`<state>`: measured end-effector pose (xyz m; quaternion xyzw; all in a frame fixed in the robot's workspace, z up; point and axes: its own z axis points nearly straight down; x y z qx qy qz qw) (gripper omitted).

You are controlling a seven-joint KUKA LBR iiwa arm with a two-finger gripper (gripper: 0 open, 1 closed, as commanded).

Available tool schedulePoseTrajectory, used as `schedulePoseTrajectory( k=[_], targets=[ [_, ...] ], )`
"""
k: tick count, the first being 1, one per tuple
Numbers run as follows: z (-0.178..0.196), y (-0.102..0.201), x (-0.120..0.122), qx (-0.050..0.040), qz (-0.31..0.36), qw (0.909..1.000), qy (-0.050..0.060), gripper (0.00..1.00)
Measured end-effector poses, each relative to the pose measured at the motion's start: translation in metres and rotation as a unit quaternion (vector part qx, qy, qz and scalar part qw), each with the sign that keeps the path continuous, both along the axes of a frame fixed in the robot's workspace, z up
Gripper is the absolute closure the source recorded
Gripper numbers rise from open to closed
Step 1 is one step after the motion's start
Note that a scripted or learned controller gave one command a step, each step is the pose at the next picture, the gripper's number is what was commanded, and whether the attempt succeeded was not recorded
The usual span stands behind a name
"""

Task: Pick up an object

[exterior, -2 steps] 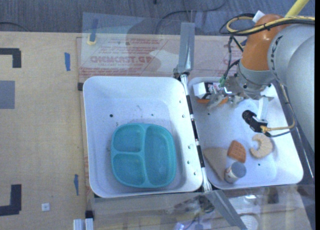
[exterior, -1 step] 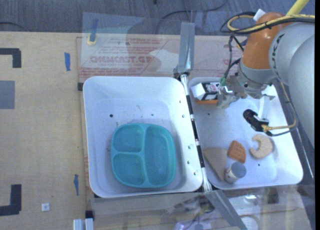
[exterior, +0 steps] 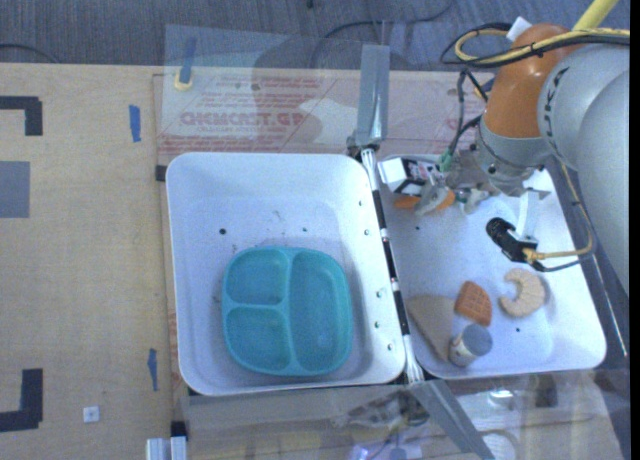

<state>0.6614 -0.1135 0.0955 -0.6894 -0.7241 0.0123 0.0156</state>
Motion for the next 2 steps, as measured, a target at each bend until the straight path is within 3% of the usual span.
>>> schedulePoseTrajectory(
  k=[1,2],
  targets=[
    [0.0078,-0.0001,-0.0003,0.0004,0.0,1.0,0.002,1.0],
    [0.008,0.0001,-0.0001,0.0005,0.0,1.0,0.002,0.0]
  ],
)
